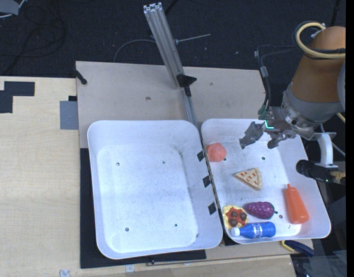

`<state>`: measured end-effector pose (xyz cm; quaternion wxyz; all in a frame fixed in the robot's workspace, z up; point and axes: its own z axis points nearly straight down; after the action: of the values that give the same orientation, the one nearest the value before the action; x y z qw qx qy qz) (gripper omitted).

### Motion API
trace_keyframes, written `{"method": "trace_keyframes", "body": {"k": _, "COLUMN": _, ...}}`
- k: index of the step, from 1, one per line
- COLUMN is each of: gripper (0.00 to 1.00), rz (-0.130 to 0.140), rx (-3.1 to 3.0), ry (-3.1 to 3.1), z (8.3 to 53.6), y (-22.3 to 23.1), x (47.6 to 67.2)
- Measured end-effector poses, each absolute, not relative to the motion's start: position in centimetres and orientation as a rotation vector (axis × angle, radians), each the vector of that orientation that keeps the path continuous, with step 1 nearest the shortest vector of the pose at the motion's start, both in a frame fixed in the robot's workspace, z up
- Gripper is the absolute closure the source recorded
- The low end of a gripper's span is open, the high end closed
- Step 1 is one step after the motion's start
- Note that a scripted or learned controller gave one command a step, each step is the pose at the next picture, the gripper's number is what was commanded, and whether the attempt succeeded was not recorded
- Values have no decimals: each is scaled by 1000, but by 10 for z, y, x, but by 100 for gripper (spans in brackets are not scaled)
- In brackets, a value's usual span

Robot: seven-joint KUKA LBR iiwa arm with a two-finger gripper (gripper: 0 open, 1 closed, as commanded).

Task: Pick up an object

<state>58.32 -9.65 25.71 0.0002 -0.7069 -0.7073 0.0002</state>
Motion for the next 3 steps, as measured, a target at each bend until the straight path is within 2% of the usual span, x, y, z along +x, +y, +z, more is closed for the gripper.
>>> {"method": "trace_keyframes", "body": {"k": 1, "gripper": 0, "rz": 1, "rx": -2221, "ry": -2222, "z": 257, "y": -97, "x": 583}}
{"method": "trace_keyframes", "body": {"k": 3, "gripper": 0, "rz": 6, "rx": -2219, "ry": -2218, "z": 158, "y": -103, "x": 571}}
